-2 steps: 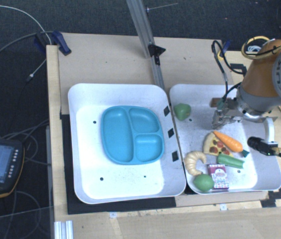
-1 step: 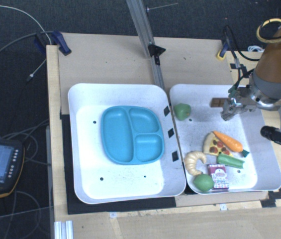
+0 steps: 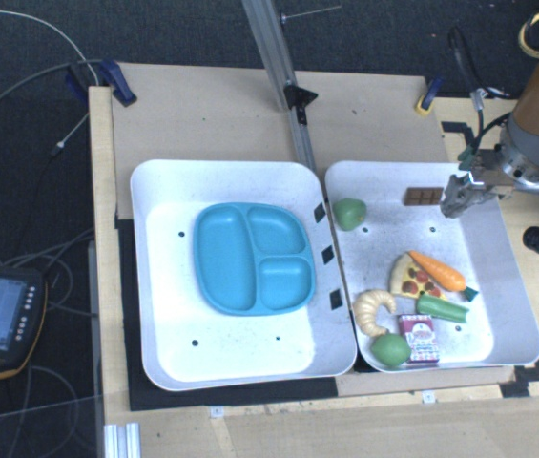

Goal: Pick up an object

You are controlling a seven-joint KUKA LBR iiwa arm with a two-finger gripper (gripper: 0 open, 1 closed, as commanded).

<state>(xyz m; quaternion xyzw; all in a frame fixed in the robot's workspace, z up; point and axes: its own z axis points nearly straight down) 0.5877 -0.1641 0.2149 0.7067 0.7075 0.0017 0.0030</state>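
Currently hovering tool [image 3: 457, 198] over right bin's [image 3: 512, 256] far edge, beside brown block [image 3: 423, 197]; finger state unclear, nothing visibly pinched. Probably needing descent onto block before closing.

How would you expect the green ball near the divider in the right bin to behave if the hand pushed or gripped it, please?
The green ball looks round, so it would probably roll at a nudge. It lies apart from the other items on the right bin's flat floor, so little would stop it. Its curved sides may slip from the hand.
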